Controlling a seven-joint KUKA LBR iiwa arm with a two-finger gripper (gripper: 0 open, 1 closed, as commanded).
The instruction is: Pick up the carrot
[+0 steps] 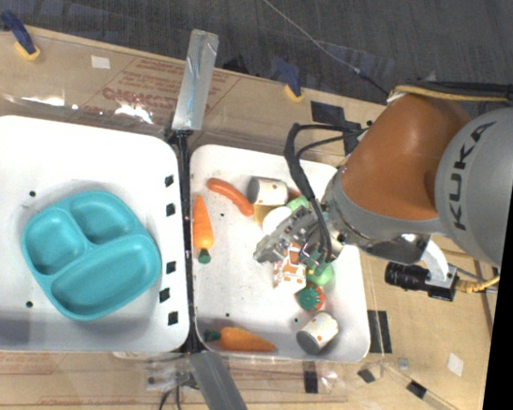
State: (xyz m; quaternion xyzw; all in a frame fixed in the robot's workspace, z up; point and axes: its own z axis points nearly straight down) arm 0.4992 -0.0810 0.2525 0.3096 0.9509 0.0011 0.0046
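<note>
Even, bright overhead light; soft shadows.

- You can read "KUKA" in dark capital letters on the grey arm [477, 173], running sideways along its casing at the right.
- Faint reddish print shows on the clear sheet [150, 90] at the table's far edge; it is too blurred for you to read.

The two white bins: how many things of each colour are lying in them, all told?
Orange, carrot-like pieces: 3
Turquoise divided plate: 1
White and grey cylinders: 2
Green and red item by the gripper: 1
Total: 7. Small pieces under the gripper are too cluttered to count.
</note>
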